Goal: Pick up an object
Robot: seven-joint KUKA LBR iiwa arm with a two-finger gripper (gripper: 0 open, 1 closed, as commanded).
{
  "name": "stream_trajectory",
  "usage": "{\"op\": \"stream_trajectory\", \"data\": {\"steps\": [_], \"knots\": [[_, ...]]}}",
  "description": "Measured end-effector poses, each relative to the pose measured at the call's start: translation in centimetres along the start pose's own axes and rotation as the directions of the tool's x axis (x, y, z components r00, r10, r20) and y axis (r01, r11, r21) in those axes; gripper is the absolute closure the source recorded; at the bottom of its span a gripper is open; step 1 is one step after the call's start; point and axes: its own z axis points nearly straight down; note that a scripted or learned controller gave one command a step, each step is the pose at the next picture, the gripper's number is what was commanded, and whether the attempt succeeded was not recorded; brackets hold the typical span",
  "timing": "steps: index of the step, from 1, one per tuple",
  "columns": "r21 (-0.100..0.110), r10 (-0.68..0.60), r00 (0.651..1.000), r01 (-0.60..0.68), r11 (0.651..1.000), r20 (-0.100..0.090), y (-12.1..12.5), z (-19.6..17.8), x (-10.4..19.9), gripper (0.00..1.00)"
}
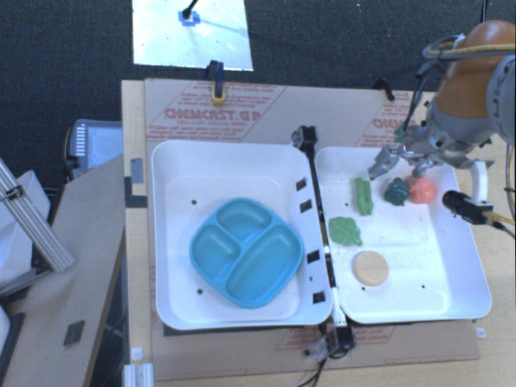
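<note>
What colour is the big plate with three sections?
Light blue. The plate shows in the camera view, in the left bin.

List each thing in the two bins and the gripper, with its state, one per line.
blue divided plate: flat in the left bin, nothing on it.
green stick: lying in the right bin.
green leafy piece: lying flat, apart from the others.
tan disc: lying flat.
dark green piece: touching the orange piece.
gripper: above the right bin's far end, holding nothing.
</note>
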Motion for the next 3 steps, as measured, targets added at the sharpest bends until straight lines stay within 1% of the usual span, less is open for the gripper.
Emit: {"op": "stream_trajectory", "data": {"steps": [1, 2, 3], "knots": [[0.0, 0.001, 1.0, -0.001, 1.0, 0.0, 0.2, 4.2, -0.3, 0.0], [-0.007, 0.0, 1.0, 0.0, 1.0, 0.001, 0.4, 2.9, -0.3, 1.0], [-0.01, -0.003, 1.0, 0.003, 1.0, 0.001, 0.6, -2.6, -0.3, 1.0]]}}
